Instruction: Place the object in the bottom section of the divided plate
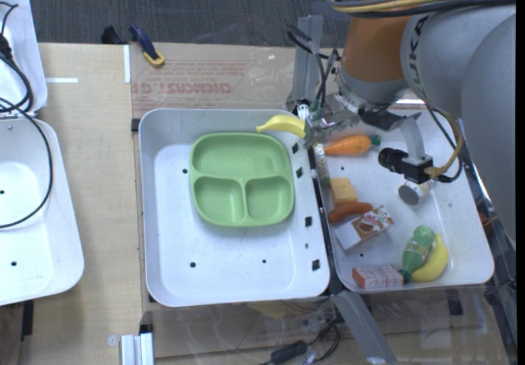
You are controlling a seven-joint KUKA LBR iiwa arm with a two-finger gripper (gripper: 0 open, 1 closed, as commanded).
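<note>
A green divided plate (239,160) lies in the left-hand bin (164,257), with one wide section at the top and two small ones along the bottom. All three sections are bare. My gripper (307,122) hangs over the wall between the two bins, just off the plate's upper right corner. It is shut on the right end of a small yellow banana (282,125), which sticks out leftward over the plate's top right rim.
The right bin (467,191) holds a carrot (349,144), a cheese block (342,189), a sausage (350,210), a small carton (372,224), a green bottle (419,246), a second banana (435,262) and an orange box (377,276). White basins (33,224) stand far left.
</note>
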